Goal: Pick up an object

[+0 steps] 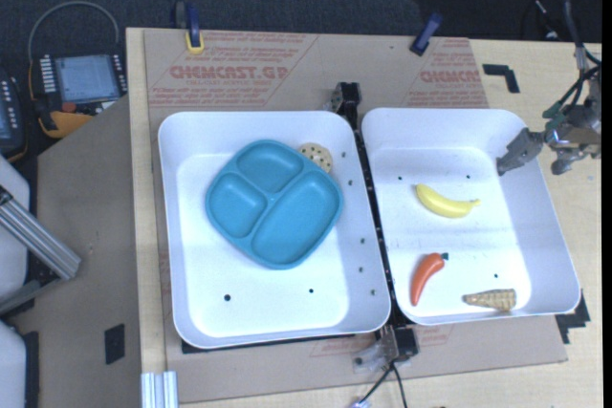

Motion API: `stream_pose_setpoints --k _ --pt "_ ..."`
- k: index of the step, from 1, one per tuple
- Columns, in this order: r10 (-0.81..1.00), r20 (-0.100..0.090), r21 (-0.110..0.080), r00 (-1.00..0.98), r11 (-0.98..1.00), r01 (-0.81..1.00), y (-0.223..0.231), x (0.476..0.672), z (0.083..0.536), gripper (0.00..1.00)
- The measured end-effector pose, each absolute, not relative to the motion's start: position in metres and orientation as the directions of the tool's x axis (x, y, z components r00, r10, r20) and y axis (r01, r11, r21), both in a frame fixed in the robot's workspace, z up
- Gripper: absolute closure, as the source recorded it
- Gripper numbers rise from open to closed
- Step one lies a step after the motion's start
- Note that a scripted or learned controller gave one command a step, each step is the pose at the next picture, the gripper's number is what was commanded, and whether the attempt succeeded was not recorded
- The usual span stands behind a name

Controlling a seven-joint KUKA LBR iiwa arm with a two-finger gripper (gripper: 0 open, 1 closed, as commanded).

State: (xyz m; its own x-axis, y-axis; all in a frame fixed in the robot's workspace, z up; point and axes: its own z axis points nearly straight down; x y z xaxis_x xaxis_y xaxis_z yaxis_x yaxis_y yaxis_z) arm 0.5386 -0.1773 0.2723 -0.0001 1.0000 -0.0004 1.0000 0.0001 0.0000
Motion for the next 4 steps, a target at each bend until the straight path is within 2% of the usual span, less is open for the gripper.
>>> stream_pose_setpoints --k 1,2,3,4 --pt "1.000 0.003 -0.008 0.000 0.000 1.000 -0.176 0.539 0.209 0.00" --pt "1.000 0.001 -0.002 0.000 0.000 1.000 -0.182 0.530 0.159 0.00" --pt "1.000 0.003 -0.007 0.000 0.000 1.000 -0.181 0.531 0.095 0.00" --pt "1.000 -0.001 0.002 0.001 -0.001 1.000 -0.182 0.533 0.109 1.00"
